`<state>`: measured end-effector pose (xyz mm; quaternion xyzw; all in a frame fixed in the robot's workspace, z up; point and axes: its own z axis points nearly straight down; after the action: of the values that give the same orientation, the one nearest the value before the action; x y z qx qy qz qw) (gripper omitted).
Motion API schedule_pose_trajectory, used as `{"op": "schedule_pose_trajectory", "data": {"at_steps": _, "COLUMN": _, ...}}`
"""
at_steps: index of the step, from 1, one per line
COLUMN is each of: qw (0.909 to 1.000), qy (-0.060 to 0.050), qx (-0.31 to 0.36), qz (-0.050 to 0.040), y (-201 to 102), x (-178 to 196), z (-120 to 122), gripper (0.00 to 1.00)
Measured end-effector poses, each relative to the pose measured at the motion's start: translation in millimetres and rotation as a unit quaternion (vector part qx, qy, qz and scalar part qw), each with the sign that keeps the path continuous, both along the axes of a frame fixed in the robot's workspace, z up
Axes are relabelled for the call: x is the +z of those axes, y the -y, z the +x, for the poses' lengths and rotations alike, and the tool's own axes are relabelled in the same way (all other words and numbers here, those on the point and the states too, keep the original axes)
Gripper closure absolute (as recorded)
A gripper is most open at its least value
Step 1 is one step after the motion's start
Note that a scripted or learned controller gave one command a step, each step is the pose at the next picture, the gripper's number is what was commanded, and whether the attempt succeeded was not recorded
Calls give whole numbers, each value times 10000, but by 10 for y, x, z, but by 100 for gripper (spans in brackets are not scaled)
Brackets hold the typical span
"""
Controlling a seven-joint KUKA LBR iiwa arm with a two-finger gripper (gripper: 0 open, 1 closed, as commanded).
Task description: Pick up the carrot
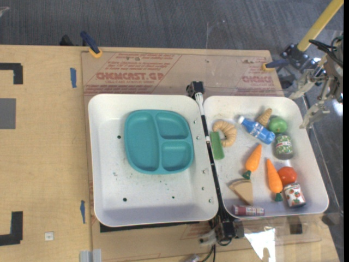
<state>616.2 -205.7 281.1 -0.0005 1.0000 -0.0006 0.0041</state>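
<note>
A: You're looking down on a tan bench (43,162) with a cardboard sheet (180,70) on it, and dark carpet beyond its far edge. Two white bins sit side by side on the cardboard, their inner rims touching.

B: And the pincer? How wide is it, and is it holding anything?

A: You cannot tell from this view how far open the pincer is, and nothing lets you say it holds or touches anything. Every item in the bins lies loose.

B: Then where is the carrot?

A: You have two, both in the right bin (311,146). The first carrot (253,160) lies near the bin's middle, tilted, with its green end pointing down towards a bread wedge (242,190). The second carrot (273,176) lies just to its right, the two near each other but apart, and it runs alongside a red tomato (287,174), close enough that you cannot tell whether they touch.

B: Count the rest for me.

A: In the right bin you have one blue bottle (257,130), one green fruit (278,125), one tan ridged piece (265,115) between them, one pretzel-like ring (225,131), one green block (217,145) against the inner rim, one green-labelled can (283,145), one red-and-white can (294,195) and one small tube (248,210) by the near wall. The left bin (103,162) holds one teal divided plate (159,141) with three compartments.
</note>
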Motion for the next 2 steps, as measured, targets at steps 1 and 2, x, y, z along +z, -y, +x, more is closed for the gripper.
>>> {"op": "schedule_pose_trajectory", "data": {"at_steps": 1, "qw": 9932, "qy": -45, "qx": 1162, "qz": 24, "y": -291, "x": -1853, "z": -426, "gripper": 0}}
{"op": "schedule_pose_trajectory", "data": {"at_steps": 2, "qw": 9816, "qy": 39, "qx": 1910, "qz": -16, "y": -881, "x": -1904, "z": -552, "gripper": 0}}
